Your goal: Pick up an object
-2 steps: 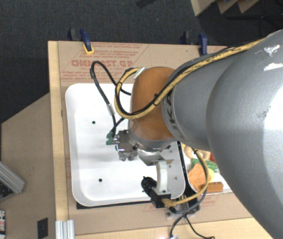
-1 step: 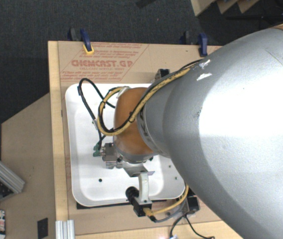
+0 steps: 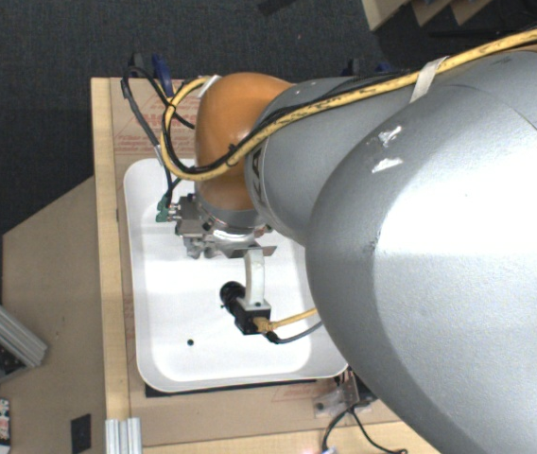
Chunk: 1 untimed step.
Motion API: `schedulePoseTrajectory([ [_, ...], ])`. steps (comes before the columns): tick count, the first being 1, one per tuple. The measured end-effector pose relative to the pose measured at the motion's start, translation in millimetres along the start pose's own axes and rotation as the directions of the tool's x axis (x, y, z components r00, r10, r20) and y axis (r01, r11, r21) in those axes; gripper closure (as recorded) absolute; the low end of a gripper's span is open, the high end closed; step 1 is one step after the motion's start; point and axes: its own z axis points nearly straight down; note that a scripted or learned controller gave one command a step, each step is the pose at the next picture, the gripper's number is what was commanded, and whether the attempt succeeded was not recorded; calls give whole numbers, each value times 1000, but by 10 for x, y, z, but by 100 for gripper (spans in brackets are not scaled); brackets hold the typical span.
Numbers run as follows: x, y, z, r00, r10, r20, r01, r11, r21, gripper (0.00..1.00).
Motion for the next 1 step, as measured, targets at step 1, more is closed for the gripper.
schedulePoseTrajectory([
  [1,-14,-37,-62,1000,2,3,-2,1000,10,100],
])
